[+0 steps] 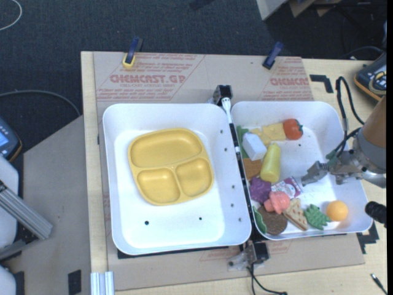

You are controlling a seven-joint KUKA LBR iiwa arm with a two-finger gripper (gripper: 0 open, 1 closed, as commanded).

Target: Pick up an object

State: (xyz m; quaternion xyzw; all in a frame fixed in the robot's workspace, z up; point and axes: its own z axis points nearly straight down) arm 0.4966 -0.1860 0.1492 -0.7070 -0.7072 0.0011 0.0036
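Note:
The right bin (319, 118) holds several toy foods. Along its left side are a red tomato (293, 128), a white block (253, 145), a yellow bottle shape (270, 162) and purple grapes (260, 190). At its front lie a pink piece (280, 201), a brown cookie (273, 222), a cheese wedge (296, 214), a green piece (316, 217) and an orange (336, 211). My gripper (314, 172) hangs low over the bin's bare right-centre floor. It is just right of the yellow bottle and above the orange, with nothing seen in it.
The left bin (116, 165) holds a yellow three-section plate (171, 165). A black divider with clamps (233, 146) runs between the bins. The arm's grey wrist (374, 146) enters over the right bin's rim. Cables trail at the right edge.

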